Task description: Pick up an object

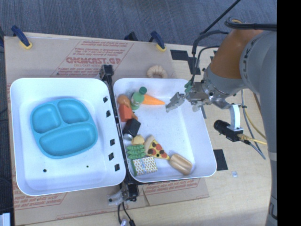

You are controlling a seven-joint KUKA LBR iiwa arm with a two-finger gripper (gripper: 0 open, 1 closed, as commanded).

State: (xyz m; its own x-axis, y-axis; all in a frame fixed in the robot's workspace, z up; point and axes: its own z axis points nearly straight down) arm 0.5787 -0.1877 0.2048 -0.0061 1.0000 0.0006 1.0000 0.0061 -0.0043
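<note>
My gripper (184,103) hangs over the upper right part of the right bin (188,131), open, with nothing between its fingers. One finger (173,102) points left toward an orange carrot (153,99), a short gap away from its tip. Beside the carrot stands a small green bottle (138,97). Below that, along the bin's left side, lie an orange-red piece (125,110), a black block (132,126) and a green packet (135,150). A pizza slice (156,149), a bread roll (180,163) and a checkered packet (143,165) lie near the front.
The left bin (28,173) holds a blue divided plate (63,126). A beige ring (156,71) lies on the cardboard just behind the right bin. Black clips (107,70) join the bins. Cables (251,140) trail to the right of the arm.
</note>
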